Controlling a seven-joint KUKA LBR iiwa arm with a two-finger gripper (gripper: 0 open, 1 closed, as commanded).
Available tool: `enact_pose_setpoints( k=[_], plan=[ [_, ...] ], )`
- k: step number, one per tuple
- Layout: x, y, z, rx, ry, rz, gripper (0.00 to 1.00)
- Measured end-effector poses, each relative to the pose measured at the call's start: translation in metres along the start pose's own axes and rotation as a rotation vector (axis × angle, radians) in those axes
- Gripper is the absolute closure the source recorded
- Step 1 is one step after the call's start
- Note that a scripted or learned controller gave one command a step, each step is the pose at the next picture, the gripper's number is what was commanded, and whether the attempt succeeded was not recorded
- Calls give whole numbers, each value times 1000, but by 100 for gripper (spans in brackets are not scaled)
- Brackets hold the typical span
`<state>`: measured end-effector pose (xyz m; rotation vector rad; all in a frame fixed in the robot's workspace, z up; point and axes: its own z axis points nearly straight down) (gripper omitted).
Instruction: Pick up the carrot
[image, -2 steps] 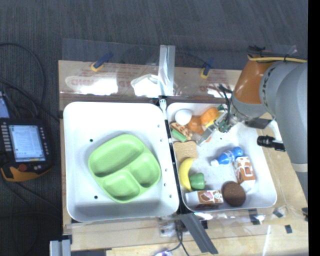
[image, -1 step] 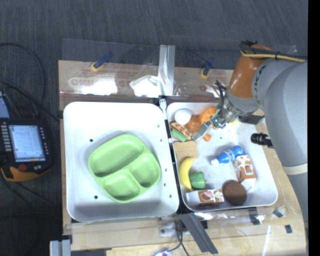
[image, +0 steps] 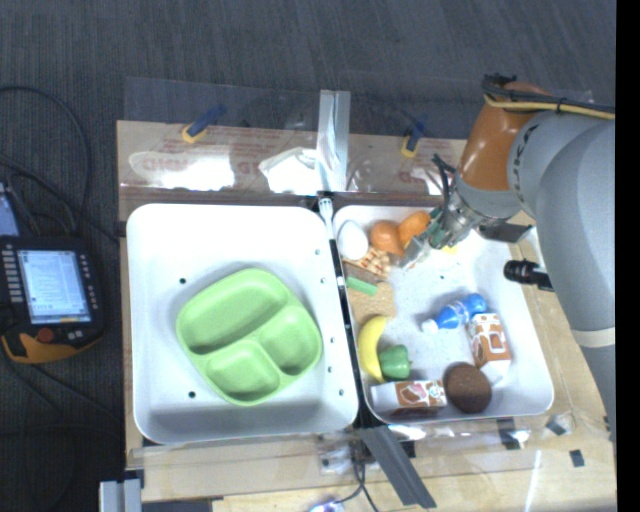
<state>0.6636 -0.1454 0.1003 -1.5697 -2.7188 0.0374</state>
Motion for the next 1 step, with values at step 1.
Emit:
enact_pose_setpoints(
  k=[1],
  plan=[
    [49, 28, -120, -30, 3, 83, 100]
  ],
)
